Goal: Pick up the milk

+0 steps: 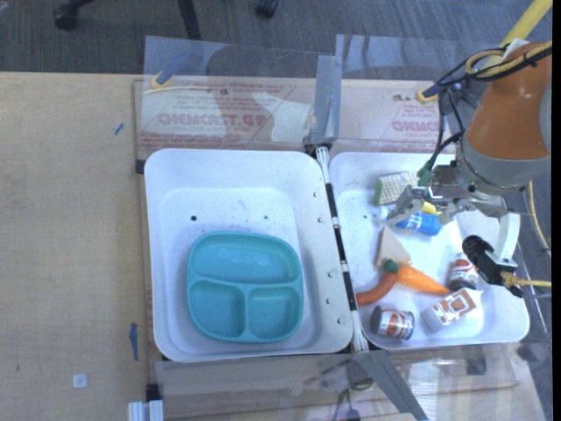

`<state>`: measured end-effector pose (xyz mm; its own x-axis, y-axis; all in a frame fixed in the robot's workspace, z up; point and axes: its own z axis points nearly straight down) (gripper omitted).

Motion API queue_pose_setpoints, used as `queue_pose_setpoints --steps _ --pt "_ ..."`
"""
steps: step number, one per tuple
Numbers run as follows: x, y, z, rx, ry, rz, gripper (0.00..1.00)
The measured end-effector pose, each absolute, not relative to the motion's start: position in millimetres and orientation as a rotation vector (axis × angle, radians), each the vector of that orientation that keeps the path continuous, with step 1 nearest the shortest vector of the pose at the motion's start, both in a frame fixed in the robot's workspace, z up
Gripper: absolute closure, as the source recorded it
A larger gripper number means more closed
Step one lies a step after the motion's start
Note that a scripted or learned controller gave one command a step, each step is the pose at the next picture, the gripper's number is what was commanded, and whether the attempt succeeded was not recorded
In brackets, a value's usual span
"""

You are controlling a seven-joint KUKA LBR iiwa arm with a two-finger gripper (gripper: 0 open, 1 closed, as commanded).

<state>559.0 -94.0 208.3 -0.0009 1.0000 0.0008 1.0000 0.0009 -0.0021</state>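
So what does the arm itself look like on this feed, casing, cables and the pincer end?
The arm has a rounded orange band over a grey wrist section. Black and yellow cables loop along its upper side, and a yellow hose runs off toward the top right. The pincer is a small assembly of grey and silver metal parts.

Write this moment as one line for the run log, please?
arm: over right bin | gripper: above blue bottle | milk: lying near front, not held | left bin: teal tray
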Motion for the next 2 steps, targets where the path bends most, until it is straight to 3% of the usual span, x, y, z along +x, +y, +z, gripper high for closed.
queue_pose_setpoints --steps 1,2 --pt "552.6 -139 102 -2.268 -2.195 -0.015 0.0" --pt "555.1 -138 114 -2.272 -2.199 -0.025 1.0"
